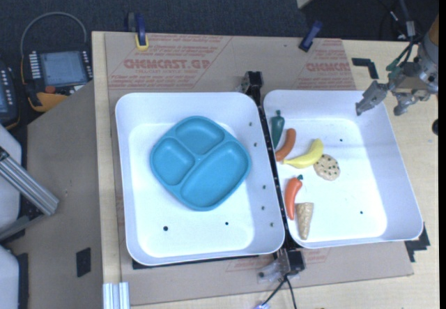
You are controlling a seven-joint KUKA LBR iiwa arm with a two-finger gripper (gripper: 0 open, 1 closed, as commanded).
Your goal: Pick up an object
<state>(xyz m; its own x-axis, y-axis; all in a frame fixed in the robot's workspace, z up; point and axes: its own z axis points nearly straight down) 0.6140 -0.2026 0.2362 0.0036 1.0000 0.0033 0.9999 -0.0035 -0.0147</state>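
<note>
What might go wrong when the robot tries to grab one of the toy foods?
The banana, cookie and orange pepper lie bunched together, so the gripper, now open near the right bin's far rim, may nudge neighbours or pinch two. The green pepper hugs the bin's wall, leaving the fingers little room.

Red print reading "CHEMCAST GP" runs across the brown protective sheet (209, 56) just beyond the far edge of the left bin (125, 161). The same red lettering appears again beyond the right bin (390, 161), partly cut off and too faint to read whole.
</note>
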